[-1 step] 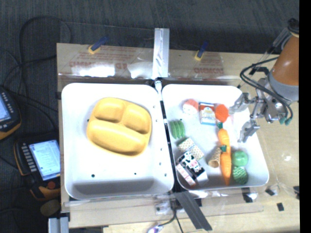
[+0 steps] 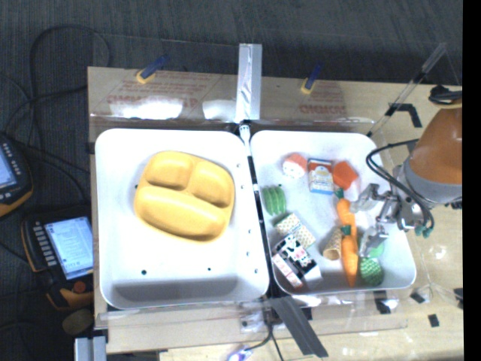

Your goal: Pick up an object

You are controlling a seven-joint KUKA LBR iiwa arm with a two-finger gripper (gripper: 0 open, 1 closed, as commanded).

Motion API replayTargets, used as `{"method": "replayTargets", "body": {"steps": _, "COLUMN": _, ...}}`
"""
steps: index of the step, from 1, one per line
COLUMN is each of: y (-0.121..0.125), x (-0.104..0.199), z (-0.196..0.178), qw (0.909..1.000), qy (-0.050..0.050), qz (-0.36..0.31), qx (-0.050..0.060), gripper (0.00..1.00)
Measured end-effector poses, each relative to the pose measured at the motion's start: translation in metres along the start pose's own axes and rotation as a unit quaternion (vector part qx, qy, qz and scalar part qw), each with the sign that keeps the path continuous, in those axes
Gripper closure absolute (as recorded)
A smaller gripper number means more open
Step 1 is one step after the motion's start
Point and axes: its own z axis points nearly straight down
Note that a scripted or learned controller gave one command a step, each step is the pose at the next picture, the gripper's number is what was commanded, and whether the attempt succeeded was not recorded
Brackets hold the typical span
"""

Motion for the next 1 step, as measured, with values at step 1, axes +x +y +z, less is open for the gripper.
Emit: {"method": "replayTargets", "body": {"steps": 1, "y": 0.0227, "x": -0.0133, "z": 0.0173, "qw": 0.9993, "qy": -0.016, "qz": 0.033, "qx": 0.004, "gripper": 0.00}}
